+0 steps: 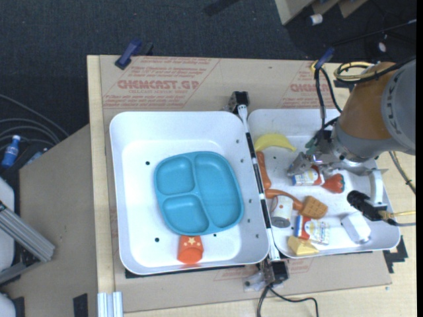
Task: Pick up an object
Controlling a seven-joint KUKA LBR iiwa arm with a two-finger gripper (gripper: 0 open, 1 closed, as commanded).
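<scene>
Objects for picking lie mostly in the right bin (390, 240). Working left to right, we first note the left bin (125, 177), which holds a blue divided plate (198, 191) and, just below it near the front wall, an orange cup (190, 249) lying on its side. Across the divider we record a yellow banana (275, 141) toward the back, an orange carrot-like piece (263, 172) along the left wall, a small can (281, 212), a brown waffle-like piece (314, 208) and a yellow wedge (302, 246) at the front.

The gripper (310, 158) sits low over a small white and red packet (308, 176); we cannot tell how it is set, nor whether anything is held.

We judge these items light toy pieces, rigid and rather smooth. The banana, lying apart from its neighbours, offers the cleanest hold, taken across its narrow middle.
</scene>
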